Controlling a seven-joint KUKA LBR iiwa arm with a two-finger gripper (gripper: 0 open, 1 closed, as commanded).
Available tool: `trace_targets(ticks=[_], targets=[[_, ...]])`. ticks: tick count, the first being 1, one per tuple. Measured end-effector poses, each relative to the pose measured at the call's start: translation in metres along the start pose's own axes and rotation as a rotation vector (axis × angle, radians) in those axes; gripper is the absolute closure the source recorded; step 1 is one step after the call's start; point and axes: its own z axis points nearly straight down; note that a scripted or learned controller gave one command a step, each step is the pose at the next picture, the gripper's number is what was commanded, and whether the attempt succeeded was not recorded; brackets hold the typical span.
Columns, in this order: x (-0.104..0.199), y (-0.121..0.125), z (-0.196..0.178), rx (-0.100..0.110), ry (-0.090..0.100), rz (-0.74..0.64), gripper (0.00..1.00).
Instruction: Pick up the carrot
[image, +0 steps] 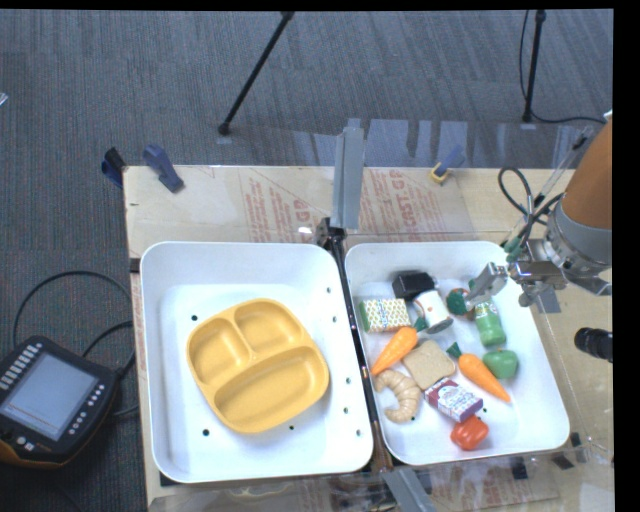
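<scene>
Carrot (484, 376): not yet picked up, lying flat on the floor of the right bin (556, 400), below the gripper (492, 280) in the camera view and apart from it, with nothing gripping it.

Gripper: poised over the upper right part of that bin, at the end of the grey arm (585, 225). Open or closed: impossible to tell at this angle. Nothing seen clamped in it.

Closest to the gripper: a green bottle (488, 322) just beneath it and a small green and red ball (459, 300) just to its left. Next outward, a green pepper (502, 363), touching or nearly touching the carrot's thick end. Carrot itself slanted, tip pointing away from the gripper toward the bin's near edge.

Further from the gripper, toward the left bin (160, 300): a white can (432, 310), a black object (412, 284), a slice of bread (430, 363), a red and white carton (455, 400), a red vegetable (470, 432), a croissant (403, 395), a green patterned packet (383, 314). Also a second carrot (395, 348), well apart from the gripper, beside the bread.

Farthest out: a yellow divided plate (258, 363) in the left bin.

Judged progress: early. Done: at most an approach over the correct bin. Left: line up over one carrot, descend past the bottle and pepper, close, lift. Likely awkward, given the crowding around the nearer carrot.
</scene>
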Motion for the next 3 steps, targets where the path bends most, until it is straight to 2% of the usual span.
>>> trace_targets(ticks=[1, 2, 3], targets=[[0.03, -0.036, -0.019, -0.002, 0.0, 0.012, 0.0], [-0.004, -0.032, 0.134, 0.008, 0.004, -0.178, 0.0], [-0.007, -0.031, 0.123, 0.004, 0.003, -0.171, 1.0]])
